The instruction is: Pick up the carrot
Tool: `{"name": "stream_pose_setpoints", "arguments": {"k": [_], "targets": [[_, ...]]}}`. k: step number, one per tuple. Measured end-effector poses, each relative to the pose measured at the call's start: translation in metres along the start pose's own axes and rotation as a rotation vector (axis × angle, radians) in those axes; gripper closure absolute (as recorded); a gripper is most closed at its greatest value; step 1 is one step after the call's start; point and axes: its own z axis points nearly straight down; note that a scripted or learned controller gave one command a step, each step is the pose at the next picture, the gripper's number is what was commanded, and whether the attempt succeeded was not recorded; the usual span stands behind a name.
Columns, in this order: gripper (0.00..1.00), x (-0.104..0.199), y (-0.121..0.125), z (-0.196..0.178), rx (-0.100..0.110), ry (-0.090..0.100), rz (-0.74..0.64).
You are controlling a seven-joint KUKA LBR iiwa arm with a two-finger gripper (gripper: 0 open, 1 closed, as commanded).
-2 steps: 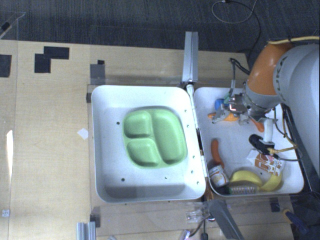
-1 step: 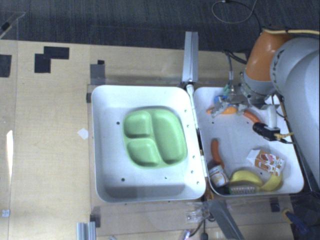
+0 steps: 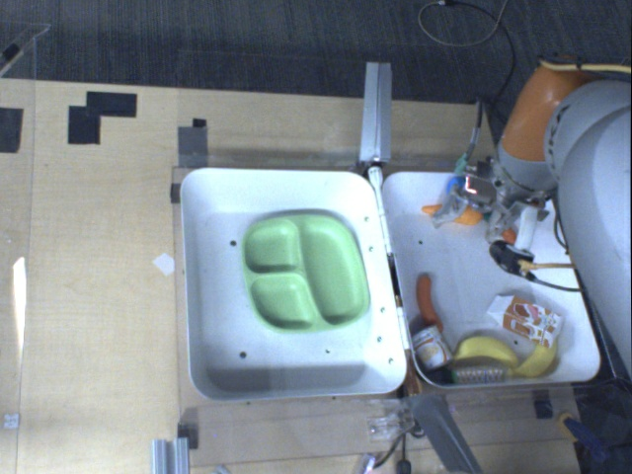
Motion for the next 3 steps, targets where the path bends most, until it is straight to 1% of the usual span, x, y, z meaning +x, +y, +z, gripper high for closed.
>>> {"name": "stream_pose_setpoints", "arguments": {"k": [1, 2, 3], "targets": [[0.0, -0.036, 0.016, -0.041, -0.04, -0.008, -0.211], [0.0, -0.002, -0.008, -0.002, -0.044, -0.01, -0.385], [0.0, -0.044, 0.017, -0.003, 0.009, 0.016, -0.17]]}}
